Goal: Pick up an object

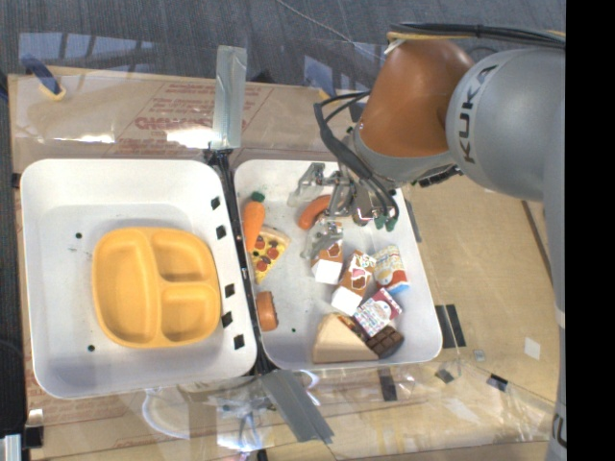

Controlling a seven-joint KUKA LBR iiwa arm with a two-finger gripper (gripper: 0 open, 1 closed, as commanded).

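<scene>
My gripper (320, 203) hangs low over the back of the right bin (423, 305), its fingers (311, 174) spread apart, so it is open. A small orange-red sausage (311, 211) lies in the gap between them, and I cannot tell whether they touch it. To the left lie a carrot (253, 219) and a pizza slice (265, 250). In front of the gripper sit several small cake and sweet pieces (357, 272), a chocolate bar (377, 332), a cheese wedge (334, 340) and a brown sausage (266, 310).
The left bin (48, 200) holds a yellow divided tray (154, 284). The arm's orange and grey body (452, 104) looms over the right bin's back right corner. Cables (332, 133) loop by the wrist. Taped cardboard surrounds the bins.
</scene>
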